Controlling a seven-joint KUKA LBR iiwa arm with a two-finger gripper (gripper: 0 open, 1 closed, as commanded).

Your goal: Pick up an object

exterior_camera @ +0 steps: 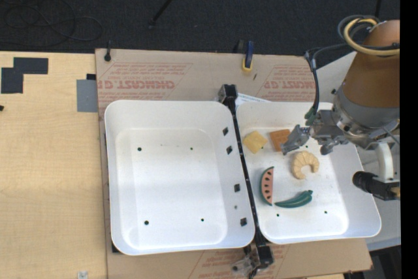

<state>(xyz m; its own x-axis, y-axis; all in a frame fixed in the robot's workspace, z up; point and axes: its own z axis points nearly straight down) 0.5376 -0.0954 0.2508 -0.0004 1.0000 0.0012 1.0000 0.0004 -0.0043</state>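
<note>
Croissant (305,163) is lying in your right bin (339,222) on the cardboard-covered surface (163,78); gripper (313,135) jaws are hanging spread, pinching nothing.

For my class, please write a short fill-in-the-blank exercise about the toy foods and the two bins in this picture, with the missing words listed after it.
1. All the toy foods lie in the ____ bin.
2. The croissant lies just below the ____.
3. The watermelon slice lies beside a dark green ____.
4. The yellow block lies to the ____ of the orange block.

Missing words: right; gripper; pepper; left
</note>
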